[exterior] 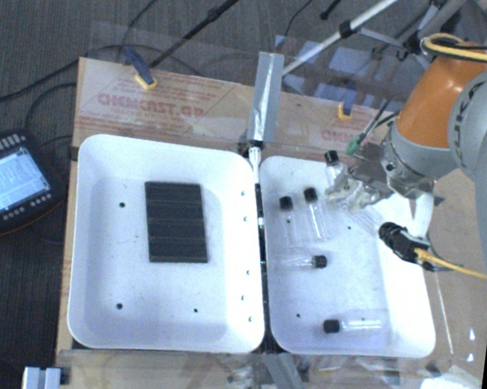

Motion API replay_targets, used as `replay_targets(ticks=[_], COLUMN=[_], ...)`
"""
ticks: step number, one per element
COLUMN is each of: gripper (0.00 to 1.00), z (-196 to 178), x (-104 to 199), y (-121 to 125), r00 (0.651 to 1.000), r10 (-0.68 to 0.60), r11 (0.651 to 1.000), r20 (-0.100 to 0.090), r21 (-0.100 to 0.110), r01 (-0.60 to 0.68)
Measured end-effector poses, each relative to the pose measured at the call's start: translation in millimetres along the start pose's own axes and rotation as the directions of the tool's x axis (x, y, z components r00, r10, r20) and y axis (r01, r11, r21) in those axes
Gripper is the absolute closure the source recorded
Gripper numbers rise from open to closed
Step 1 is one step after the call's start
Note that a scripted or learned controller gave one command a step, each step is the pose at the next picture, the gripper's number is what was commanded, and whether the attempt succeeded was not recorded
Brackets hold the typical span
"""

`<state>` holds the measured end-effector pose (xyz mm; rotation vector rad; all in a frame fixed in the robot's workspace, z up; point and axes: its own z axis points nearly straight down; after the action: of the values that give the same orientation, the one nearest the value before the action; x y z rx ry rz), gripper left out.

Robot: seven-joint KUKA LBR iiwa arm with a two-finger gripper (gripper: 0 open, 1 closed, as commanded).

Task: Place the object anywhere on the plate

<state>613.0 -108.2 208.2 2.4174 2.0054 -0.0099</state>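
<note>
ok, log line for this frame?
pincer: over right bin, upper end, among clear vials | nearest vial: lying in bin | dark plate: left bin, bare | place: not done

Plate [177, 222] in left bin [87, 302]; vials [309, 220] in right bin [403, 330].

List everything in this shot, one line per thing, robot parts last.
Bins: 2, white, side by side on the bench; left bin, right bin.
Plate: 1, black, ribbed, rectangular, middle of the left bin.
Vials: about 4, clear with black caps, lying in the right bin; one near the front, one mid-bin, two toward the back.
Pendant: 1, black with a lit screen, on the floor left of the bench.
Clamps: 2, yellow, at the bench's back edge.
Arm: 1, grey with an orange band, reaching in from the right.
Gripper: 1, over the back of the right bin.
</note>
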Motion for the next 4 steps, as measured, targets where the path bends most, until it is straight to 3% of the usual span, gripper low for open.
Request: replay_targets(ticks=[1, 2, 3, 4], gripper=[1.0, 1.0, 1.0, 1.0], z=[-68, -24, 13, -136], x=[74, 122, 194, 230], y=[-28, -103, -135, -106], r00=[0.999, 0.999, 0.879, 0.713], r10=[-0.048, -0.042, -0.477, -0.701], r11=[0.999, 0.999, 0.879, 0.713], r20=[-0.004, -0.004, -0.004, 0.0], r21=[0.0, 0.003, 0.0, -0.005], r01=[0.048, 0.042, 0.477, 0.701])
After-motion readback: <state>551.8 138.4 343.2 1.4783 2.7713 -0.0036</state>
